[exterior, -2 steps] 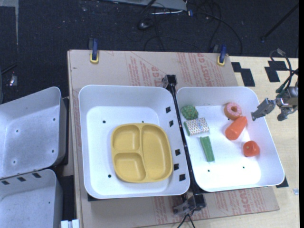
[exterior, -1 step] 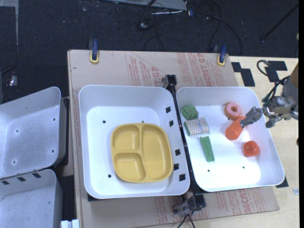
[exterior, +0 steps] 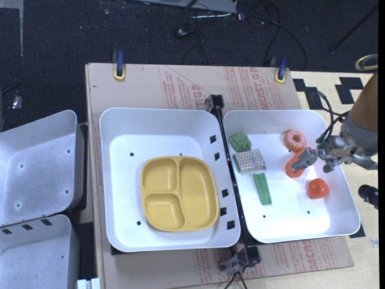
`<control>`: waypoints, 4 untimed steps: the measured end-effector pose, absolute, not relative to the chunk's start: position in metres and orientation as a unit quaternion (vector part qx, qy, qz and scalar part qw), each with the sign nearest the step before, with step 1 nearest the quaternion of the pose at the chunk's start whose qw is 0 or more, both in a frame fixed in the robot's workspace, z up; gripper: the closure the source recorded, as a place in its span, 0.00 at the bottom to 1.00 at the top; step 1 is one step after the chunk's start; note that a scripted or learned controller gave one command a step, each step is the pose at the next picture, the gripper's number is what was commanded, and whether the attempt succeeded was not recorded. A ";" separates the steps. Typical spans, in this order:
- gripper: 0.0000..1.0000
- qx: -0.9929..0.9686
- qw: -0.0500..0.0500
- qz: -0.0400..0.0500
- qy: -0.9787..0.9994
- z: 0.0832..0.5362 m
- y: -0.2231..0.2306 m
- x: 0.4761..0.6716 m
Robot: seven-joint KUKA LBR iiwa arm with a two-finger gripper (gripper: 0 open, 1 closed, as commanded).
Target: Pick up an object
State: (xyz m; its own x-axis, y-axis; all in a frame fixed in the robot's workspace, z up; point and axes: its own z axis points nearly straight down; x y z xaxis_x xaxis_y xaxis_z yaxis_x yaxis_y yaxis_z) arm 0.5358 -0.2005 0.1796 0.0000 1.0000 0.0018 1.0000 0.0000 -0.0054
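The gripper (exterior: 308, 159) sits right over an orange piece (exterior: 293, 168) in the right bin (exterior: 283, 230), just below the pink donut (exterior: 295, 139). Honestly can't tell if it's open or gripping anything. A tomato (exterior: 317, 188) lies just right of that orange piece.

Two white bins sit side by side on the tabletop (exterior: 156, 89). The left bin (exterior: 114, 131) holds a yellow divided plate (exterior: 179, 193). In the right bin (exterior: 337, 221) lie a green broccoli piece (exterior: 239, 141), a speckled block (exterior: 249, 160), a green stick (exterior: 262, 188), a pink doughnut (exterior: 295, 139), an orange piece (exterior: 294, 167) and a red tomato (exterior: 317, 188). The gripper (exterior: 308, 158) reaches in from the right, over the orange piece.
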 end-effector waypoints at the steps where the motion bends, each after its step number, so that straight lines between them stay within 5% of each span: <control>1: 0.00 -0.708 0.002 0.001 -0.707 0.133 -0.206 0.530; 2: 1.00 -0.707 -0.001 0.000 -0.707 0.146 -0.206 0.532; 4: 1.00 -0.706 -0.004 -0.001 -0.708 0.261 -0.209 0.532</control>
